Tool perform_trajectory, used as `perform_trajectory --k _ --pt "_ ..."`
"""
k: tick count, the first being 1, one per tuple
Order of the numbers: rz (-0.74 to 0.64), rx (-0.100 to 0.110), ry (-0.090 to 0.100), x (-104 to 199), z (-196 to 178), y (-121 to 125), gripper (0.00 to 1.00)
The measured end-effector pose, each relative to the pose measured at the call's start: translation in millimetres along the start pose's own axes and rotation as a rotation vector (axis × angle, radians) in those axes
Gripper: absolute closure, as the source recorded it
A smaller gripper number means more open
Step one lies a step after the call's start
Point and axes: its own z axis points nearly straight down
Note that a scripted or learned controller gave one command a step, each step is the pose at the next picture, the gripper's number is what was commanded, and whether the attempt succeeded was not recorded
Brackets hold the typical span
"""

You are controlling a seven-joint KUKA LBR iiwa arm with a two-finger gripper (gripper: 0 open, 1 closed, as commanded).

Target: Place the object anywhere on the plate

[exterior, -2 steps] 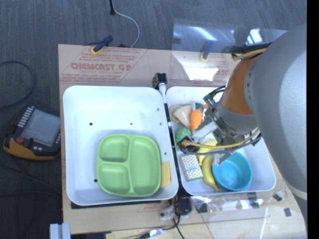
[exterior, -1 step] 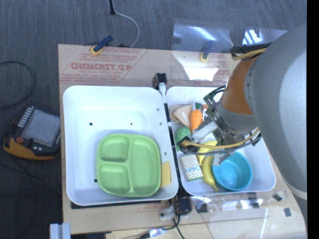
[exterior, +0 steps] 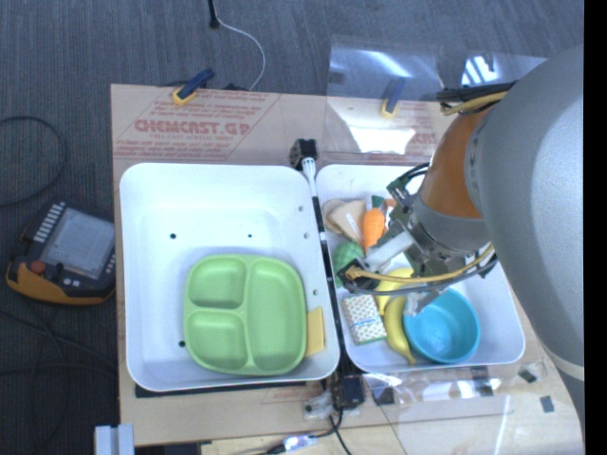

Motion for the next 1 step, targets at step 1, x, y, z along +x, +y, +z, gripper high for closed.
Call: perform_trajectory --k 1 --pt "0.0 0.0 0.0 0.0 0.0 0.0 0.0"
